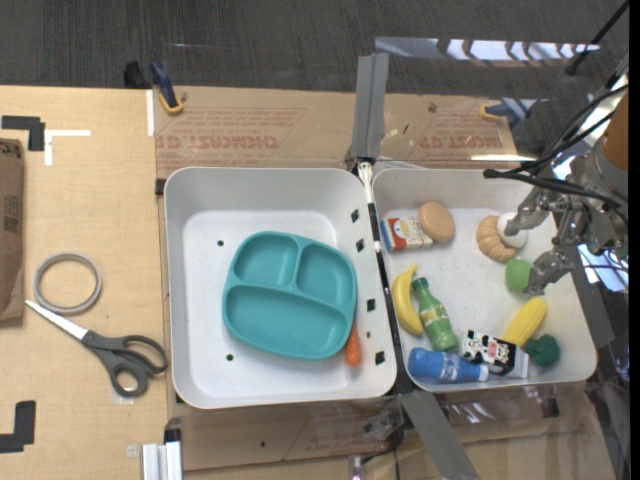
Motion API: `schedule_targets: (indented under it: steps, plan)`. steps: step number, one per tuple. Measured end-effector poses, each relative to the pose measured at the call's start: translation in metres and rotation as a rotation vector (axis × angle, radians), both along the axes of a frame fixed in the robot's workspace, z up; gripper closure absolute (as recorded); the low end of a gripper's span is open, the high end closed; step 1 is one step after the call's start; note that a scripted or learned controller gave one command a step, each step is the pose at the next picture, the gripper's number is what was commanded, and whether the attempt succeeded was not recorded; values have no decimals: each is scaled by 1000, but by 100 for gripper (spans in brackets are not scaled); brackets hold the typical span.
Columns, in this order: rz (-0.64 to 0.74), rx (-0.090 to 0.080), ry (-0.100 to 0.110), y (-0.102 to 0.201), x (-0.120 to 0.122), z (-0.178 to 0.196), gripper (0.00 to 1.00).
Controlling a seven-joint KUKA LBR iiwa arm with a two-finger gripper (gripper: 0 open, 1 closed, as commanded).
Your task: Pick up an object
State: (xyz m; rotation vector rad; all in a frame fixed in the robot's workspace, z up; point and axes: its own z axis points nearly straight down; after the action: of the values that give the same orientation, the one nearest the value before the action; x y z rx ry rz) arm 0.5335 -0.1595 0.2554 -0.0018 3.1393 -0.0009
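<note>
Camera view: teal tray (290, 296) in left bin (190, 268)

The arm reaches in from the right edge, its orange band showing at the far right above the wrist. The claw (532, 243) hangs low over the right side, its two metal fingers (548, 265) spread apart with nothing seen between them.

Glossy teal plastic tray (290, 296), smooth white bins (190, 218), matt cardboard bench (90, 198)
</note>
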Motion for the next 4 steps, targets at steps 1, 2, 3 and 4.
schedule_targets:
  steps: [1, 2, 3, 4]
  plan:
    - [36, 0, 1, -34, 59, -155, 0]
    - [8, 0, -1, -63, 9, -163, 0]
    - [12, -2, -5, -61, 12, -153, 100]
    - [13, -1, -6, -61, 12, -152, 0]
